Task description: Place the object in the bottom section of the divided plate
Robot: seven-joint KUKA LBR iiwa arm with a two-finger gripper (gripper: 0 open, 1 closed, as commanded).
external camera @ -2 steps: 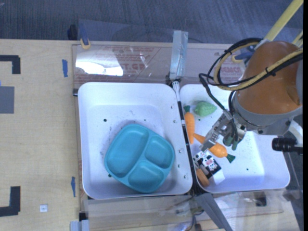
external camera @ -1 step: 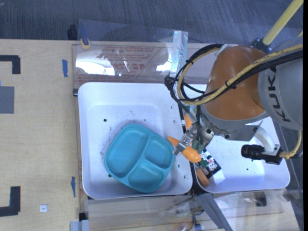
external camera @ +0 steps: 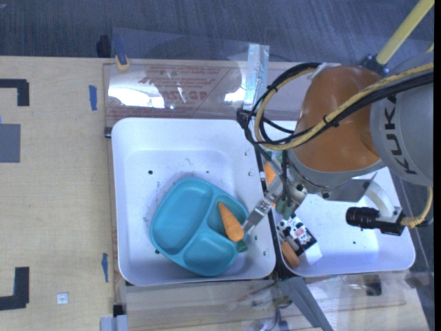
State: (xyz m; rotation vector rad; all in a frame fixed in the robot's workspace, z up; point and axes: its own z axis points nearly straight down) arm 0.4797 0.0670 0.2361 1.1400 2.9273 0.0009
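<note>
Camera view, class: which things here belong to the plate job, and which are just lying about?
Job:
carrot
blue divided plate
hand

Lying about:
black-and-white toy
orange piece, right bin

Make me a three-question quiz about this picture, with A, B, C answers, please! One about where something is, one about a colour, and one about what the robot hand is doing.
1. Where is the divided plate?
A. left bin
B. right bin
C. on the wooden bench

2. What colour is the plate?
A. red
B. turquoise blue
C. yellow

3. What is the carrot doing?
A. standing upright in the right bin
B. lying on the floor
C. lying at the plate's right edge beside the gripper

Answers:
1 A, the plate sits inside the left bin.
2 B, it is turquoise blue all over.
3 C, the orange carrot lies over the plate's right rim, by the fingertips.
</note>
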